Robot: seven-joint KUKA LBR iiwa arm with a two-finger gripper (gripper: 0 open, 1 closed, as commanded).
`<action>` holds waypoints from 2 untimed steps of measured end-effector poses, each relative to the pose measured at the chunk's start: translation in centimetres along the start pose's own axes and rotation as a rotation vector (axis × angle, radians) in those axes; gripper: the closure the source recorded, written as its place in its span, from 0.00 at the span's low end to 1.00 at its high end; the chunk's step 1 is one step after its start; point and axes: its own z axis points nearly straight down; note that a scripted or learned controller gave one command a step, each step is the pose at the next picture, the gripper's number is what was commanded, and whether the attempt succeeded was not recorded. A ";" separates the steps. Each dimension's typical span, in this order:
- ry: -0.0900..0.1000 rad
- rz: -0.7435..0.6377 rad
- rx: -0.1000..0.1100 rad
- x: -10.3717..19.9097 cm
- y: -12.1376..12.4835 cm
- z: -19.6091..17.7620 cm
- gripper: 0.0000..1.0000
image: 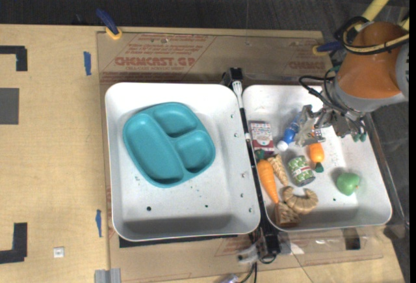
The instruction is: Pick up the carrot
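Reaching in from three o'clock, the grey arm (374, 60) with its orange band is seen above the right bin (370, 210). The gripper (316, 129) is positioned low over the upper middle of that bin. Whether the fingers are parted or closed cannot be told, and nothing is seen clearly held between them.

The carrot (267, 180) is recorded lying against the left wall of the right bin, at about eight o'clock from the gripper and apart from it. Its thick end points toward twelve o'clock.

Just beside the gripper, at six o'clock, a small orange item (316, 153) is noted. A small red-and-white carton (261, 134) lies at nine o'clock from the gripper. A green can (300, 170) lies at about seven o'clock, a green pepper (348, 183) at about four o'clock. A pretzel-like brown item (298, 200) lies at the bin's six o'clock side, near the carrot's tip.

In the left bin (130, 210), a teal divided plate (169, 143) is recorded.
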 end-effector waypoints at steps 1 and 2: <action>0.003 0.000 -0.001 0.1 0.0 0.1 0.00; 0.046 0.041 -0.010 4.4 -4.8 2.5 0.00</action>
